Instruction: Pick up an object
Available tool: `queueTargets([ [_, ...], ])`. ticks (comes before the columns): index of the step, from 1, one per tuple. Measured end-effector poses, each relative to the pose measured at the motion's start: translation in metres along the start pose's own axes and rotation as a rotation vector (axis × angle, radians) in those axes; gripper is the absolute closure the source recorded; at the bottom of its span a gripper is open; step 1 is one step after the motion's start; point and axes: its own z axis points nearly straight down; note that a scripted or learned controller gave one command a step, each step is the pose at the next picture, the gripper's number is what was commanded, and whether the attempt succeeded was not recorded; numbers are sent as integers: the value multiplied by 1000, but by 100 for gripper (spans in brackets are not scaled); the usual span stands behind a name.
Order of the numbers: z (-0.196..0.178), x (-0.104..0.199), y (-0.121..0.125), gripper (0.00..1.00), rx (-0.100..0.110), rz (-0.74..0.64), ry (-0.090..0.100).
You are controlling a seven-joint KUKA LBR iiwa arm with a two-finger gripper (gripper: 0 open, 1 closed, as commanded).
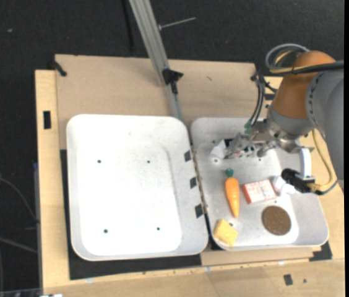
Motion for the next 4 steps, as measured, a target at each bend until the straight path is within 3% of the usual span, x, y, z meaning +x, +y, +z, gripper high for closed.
queueTargets([
  [1,-13,-1,2,100,-7,-1,-1],
  [2,-65,6,-1,100,14,0,-1],
  [3,-117,2,11,100,13,-1,-2],
  [4,-178,-1,6,100,11,-3,-2],
])
